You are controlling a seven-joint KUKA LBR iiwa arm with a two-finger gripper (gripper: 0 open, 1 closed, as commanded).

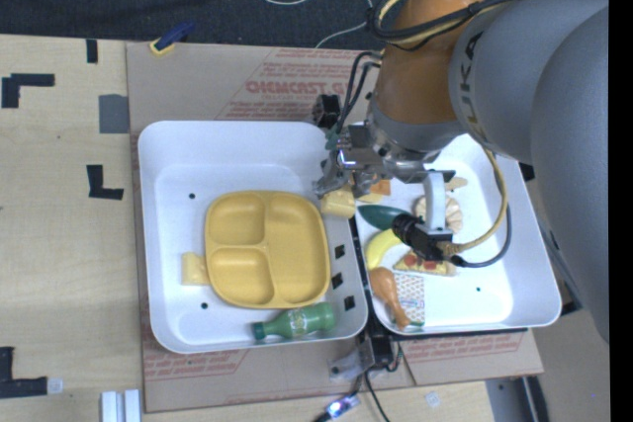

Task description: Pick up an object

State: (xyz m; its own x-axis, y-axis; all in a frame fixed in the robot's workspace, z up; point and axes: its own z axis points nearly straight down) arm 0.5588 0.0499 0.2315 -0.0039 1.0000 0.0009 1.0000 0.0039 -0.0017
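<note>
Green plastic bottle (294, 322) lying lengthwise left-right, lower centre, beside yellow divided plate (267, 247), tool (348, 175) finger state untellable

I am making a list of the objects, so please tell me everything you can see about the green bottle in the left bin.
The green bottle looks like translucent plastic, with a paler band round its middle. It lies on its side along the near wall of the left bin, neck pointing left. Its upper side seems to touch the near edge of the yellow tray. Nothing grips it.
</note>
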